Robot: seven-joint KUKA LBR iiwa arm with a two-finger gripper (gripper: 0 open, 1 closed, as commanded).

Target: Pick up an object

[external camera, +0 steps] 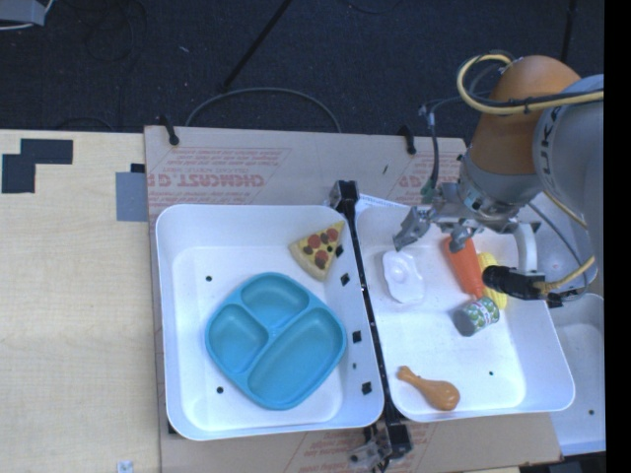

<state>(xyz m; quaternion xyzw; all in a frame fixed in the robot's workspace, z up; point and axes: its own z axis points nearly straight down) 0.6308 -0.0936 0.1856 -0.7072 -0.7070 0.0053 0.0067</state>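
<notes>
My gripper hangs over the back of the right bin, open, with nothing between its fingers. Its left finger is just above a white lumpy object. An orange carrot lies right below its other finger, touching or nearly touching it. Beside the carrot sit a green can and a yellow piece. A tan drumstick rests near the bin's front edge.
The left bin holds a blue divided plate and a pizza slice near the black divider between the bins. The arm's orange band and cables rise at the right.
</notes>
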